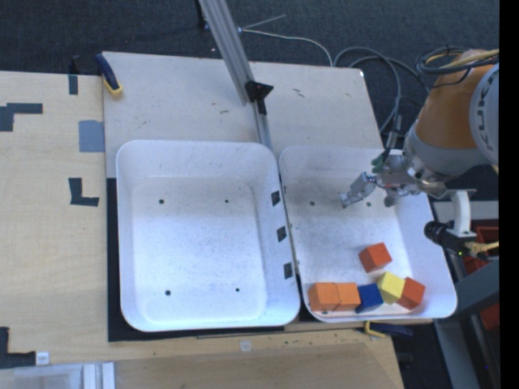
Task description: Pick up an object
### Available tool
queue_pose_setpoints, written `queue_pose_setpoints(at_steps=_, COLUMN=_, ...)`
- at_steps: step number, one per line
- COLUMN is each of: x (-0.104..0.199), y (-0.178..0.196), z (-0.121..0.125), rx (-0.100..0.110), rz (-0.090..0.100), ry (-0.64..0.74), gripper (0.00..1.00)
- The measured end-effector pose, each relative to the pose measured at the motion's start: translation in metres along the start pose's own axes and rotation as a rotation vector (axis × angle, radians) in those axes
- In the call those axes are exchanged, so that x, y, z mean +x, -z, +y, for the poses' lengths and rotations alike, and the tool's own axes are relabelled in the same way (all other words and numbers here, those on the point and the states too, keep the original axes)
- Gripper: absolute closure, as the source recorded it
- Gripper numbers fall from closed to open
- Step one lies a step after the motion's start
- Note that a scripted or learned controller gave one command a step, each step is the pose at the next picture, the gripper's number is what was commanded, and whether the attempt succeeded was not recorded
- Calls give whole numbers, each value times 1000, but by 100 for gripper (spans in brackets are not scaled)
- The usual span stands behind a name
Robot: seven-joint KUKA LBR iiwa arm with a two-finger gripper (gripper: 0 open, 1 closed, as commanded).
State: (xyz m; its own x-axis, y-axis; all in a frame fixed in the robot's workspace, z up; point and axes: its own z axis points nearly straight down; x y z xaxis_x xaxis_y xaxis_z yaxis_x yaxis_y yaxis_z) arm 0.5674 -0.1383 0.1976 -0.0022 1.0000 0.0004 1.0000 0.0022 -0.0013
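Several small blocks lie in the right bin (324, 168), near its front edge. An orange-red block (375, 257) sits alone, a little behind the others. Along the front wall are an orange block (335, 295), a blue block (369, 297), a yellow block (391, 285) and another orange-red block (412, 292), packed close together. My gripper (371, 197) hangs over the back half of the right bin, well behind the lone orange-red block. It is open, and nothing is between its fingers (353, 194).
The left bin (130, 217) stands beside the right one, sharing a middle wall with black clips (281, 233). A slanted metal rail (231, 43) ends at the bins' back junction. Cables (365, 59) trail behind the right bin. A yellow-blue tool (108, 74) lies at the back left.
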Motion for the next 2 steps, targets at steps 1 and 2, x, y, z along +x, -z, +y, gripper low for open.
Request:
queue_pose_setpoints(at_steps=1, x=-37, y=-109, z=-27, rx=3, rz=-1, ry=-4, gripper=0)
queue_pose_setpoints(at_steps=2, x=-31, y=-106, z=-75, rx=5, rz=0, ry=-3, gripper=0)
